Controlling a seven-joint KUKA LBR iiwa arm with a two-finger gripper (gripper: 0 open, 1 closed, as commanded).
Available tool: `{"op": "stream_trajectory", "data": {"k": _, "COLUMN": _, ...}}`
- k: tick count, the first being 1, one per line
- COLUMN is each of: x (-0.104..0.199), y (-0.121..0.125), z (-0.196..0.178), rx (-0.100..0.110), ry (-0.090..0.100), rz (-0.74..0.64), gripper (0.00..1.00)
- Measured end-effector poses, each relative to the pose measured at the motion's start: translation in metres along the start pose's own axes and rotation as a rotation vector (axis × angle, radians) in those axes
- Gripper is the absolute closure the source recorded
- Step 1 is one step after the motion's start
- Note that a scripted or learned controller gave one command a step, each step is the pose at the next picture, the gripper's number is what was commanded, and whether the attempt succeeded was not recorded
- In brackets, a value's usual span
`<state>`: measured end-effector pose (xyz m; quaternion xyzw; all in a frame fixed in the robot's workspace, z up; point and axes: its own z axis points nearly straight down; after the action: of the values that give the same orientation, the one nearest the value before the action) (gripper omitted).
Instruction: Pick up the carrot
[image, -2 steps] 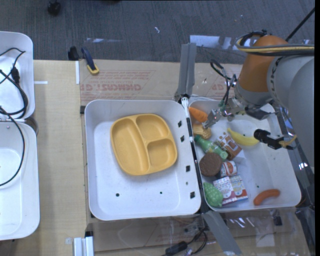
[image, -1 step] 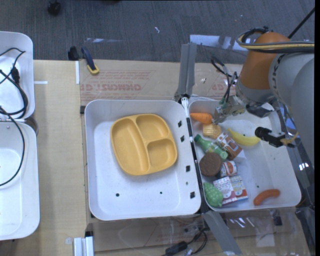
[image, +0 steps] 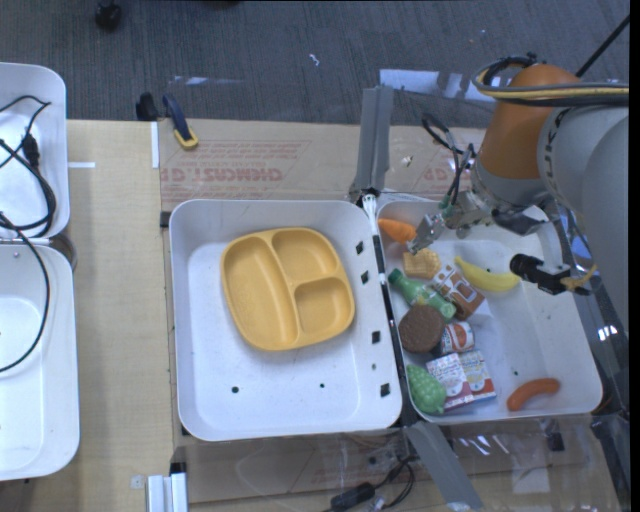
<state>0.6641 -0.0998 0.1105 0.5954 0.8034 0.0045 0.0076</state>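
Worktop (image: 110, 300) carries two white bins side by side. Left bin (image: 200, 390) holds a yellow divided plate (image: 288, 287). Right bin (image: 570, 350) holds the small stuff. Arm (image: 570, 140), grey w/ orange band, reaches in from the right over the right bin's far side; jaws (image: 432, 228) hang just beside the carrot, nothing seen betw. them, can't tell how wide they stand.

Carrot (image: 397, 229): short, orange, smooth, lying flat in the right bin's far left corner, close to the wall betw. the bins. Long axis runs approx. left-right, slightly slanted; which end is the tip, can't tell.

Nearby: banana (image: 487, 276), brown round cookie (image: 422, 328), green bottle (image: 420, 292), sausage (image: 533, 393) at near right.
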Motion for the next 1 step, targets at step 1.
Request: {"op": "stream_trajectory", "data": {"k": 1, "x": 0.0018, "y": -0.0017, "z": 0.0121, "rx": 0.006, "ry": 0.002, "rz": -0.007, "gripper": 0.00}}
